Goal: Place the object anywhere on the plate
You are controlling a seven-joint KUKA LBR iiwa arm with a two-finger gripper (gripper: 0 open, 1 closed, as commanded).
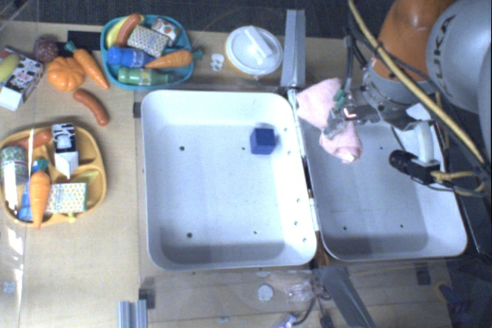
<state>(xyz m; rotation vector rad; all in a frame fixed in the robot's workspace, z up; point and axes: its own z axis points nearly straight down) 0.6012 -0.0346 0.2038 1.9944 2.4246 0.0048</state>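
Note:
A pink cloth (319, 102) lies bunched at the far left corner of the right bin (400, 234), one end lapping onto the divider between the bins. My gripper (340, 117) sits over the cloth's middle, shut on it; the cloth is pinched there and a lobe (347, 147) hangs below the fingers. A round white plate (254, 50) stands on the bench beyond the left bin, apart from the gripper.
A small blue cube (263, 140) rests in the left bin (200, 242). Toy food lies at the far left: a blue bowl (146, 51), a yellow dish (54, 177), and loose carrots and a sausage (91, 107). Black cables loop around the arm's wrist (407, 157).

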